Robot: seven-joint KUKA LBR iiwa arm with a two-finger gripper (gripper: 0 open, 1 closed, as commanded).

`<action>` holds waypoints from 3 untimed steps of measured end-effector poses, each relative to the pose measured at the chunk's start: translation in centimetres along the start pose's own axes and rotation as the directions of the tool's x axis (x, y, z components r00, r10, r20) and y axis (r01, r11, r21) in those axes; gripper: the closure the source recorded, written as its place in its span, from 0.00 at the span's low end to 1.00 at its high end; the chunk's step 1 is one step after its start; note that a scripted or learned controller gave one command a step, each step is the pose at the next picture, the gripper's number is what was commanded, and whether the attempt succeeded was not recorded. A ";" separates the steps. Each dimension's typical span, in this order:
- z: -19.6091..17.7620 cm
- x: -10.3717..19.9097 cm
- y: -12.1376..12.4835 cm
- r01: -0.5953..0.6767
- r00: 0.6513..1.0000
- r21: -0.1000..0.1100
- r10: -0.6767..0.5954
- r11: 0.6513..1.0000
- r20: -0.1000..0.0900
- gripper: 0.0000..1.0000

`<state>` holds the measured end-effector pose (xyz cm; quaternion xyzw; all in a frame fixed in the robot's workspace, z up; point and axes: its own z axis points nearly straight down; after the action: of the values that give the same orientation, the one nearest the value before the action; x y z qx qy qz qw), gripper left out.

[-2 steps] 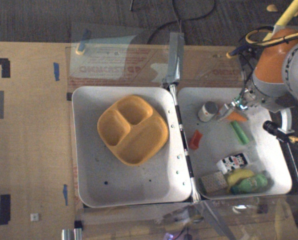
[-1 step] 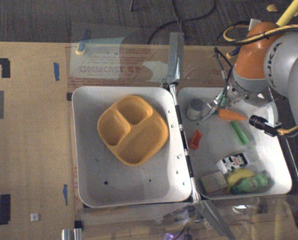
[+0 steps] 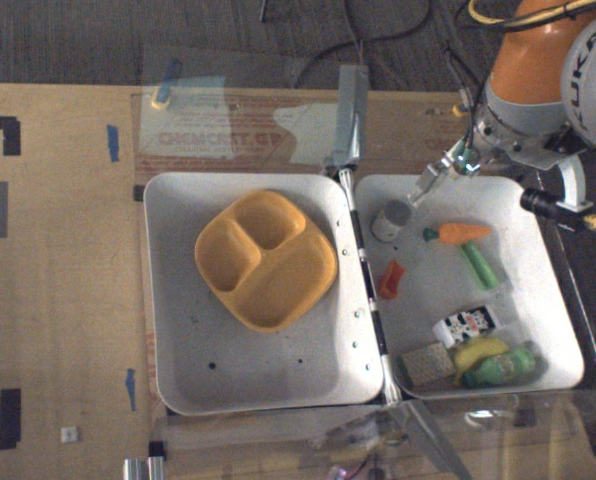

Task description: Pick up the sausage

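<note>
End effector hangs over the back-left corner of the right bin, tilted down and to the left. Whether it is apart or together I cannot tell at this angle. Nothing seen in its grasp.

Sausage: I take it to be the small red piece lying flat on the right bin's floor, near the left wall, about mid-depth. It lies nearly lengthwise front to back, slightly slanted. Free on all sides; grey cylinder is the closest neighbour, just behind it. Carrot and green stick sit to its right, apart from it.

Left bin carries only the divided yellow plate. Both bins on the counter.

Handling, my guess: a toy, light, short, rounded. Probably smooth plastic or rubber, so likely to roll or squirt out of a shallow pinch. Not fragile.

Where to grip: across the narrow width at mid-length, jaws square to its long axis, coming straight down low onto the bin floor. Wall on the left leaves little room; I would mind clearance on that side.

Grasp not yet begun.
</note>
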<state>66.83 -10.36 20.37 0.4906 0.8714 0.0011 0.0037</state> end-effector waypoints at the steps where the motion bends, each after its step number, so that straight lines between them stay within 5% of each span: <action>1: 10.8 1.2 -3.3 0.043 0.999 0.002 -0.043 0.999 -0.003 0.00; 2: 7.5 6.2 -11.4 -0.273 0.962 0.007 0.273 0.962 -0.004 0.00; 3: 11.3 7.2 -13.8 -0.305 0.952 -0.004 0.305 0.952 0.002 0.00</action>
<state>51.37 -11.40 8.92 0.6192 0.7852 0.0026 0.0056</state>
